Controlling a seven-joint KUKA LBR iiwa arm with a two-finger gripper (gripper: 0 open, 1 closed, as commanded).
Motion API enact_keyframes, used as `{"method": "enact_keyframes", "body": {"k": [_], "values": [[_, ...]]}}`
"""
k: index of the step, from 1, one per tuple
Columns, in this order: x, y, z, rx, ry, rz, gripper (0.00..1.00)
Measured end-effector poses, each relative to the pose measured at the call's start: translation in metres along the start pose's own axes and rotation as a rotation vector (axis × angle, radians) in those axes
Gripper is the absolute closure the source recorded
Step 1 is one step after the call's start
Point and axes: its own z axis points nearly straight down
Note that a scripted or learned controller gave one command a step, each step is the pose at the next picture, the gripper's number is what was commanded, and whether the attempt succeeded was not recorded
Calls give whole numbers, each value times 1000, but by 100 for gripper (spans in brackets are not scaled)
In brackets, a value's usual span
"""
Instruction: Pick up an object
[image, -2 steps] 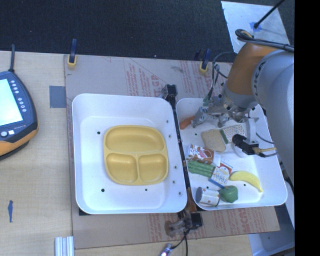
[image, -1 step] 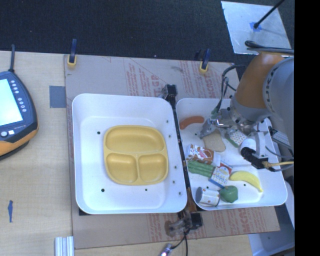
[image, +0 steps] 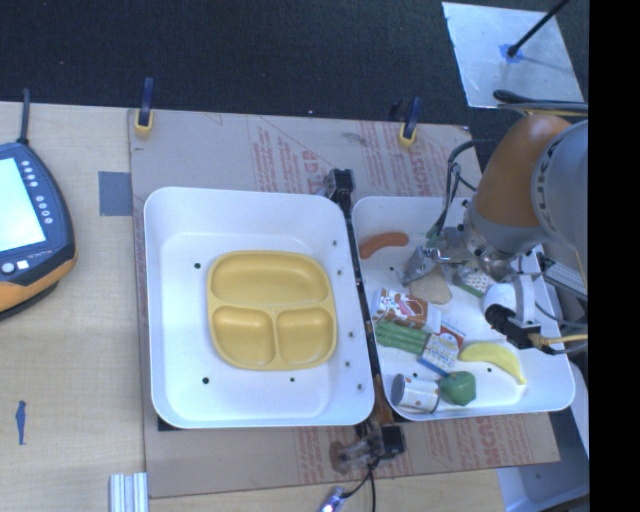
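- End effector (image: 432, 262) sits low in the right bin (image: 560, 398), near its far edge, over a beige piece (image: 432, 288); grip state cannot be told.
- Banana (image: 497, 358) lies near the right edge.
- Yellow divided tray (image: 271, 308) sits centred in the left bin (image: 170, 300).

**Small objects crowd the right bin**

A beige flat piece (image: 432, 288) lies just below the hand (image: 424, 262). Around it: an orange sausage (image: 384, 242), yellow banana (image: 496, 359), green cucumber (image: 402, 338), green round toy (image: 459, 387), printed packets (image: 403, 306).
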Motion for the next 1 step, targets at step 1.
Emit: {"method": "enact_keyframes", "body": {"k": [1], "values": [[-1,0,-11,2,-1,-1,100]]}}
